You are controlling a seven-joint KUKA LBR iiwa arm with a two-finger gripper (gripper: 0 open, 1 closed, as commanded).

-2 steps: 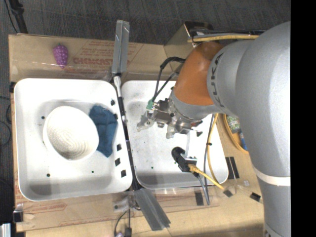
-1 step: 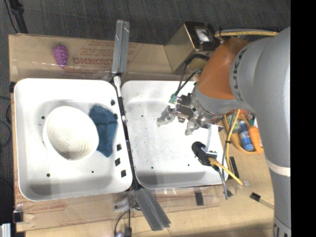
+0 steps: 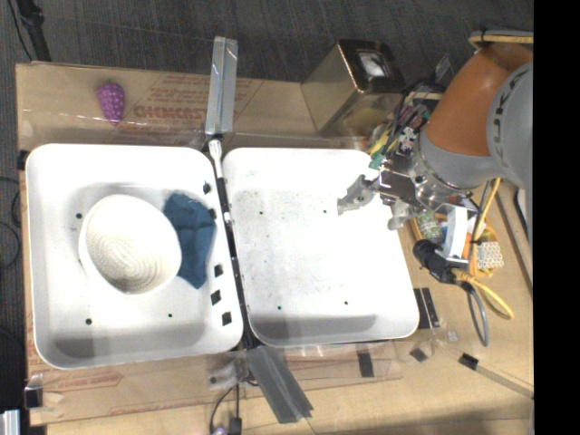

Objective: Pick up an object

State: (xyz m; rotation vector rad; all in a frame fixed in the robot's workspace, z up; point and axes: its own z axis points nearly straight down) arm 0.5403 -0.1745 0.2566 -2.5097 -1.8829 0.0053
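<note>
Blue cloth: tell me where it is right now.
The blue cloth lies in the left bin, toward that bin's right side, against the white round bowl-like object on its left.

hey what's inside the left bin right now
In the left bin: a white ribbed dome and a blue cloth touching its right side. Anything beneath them is hidden.

Both bins are white. The dome is cream with ridged swirls; the cloth is dark blue.
</note>
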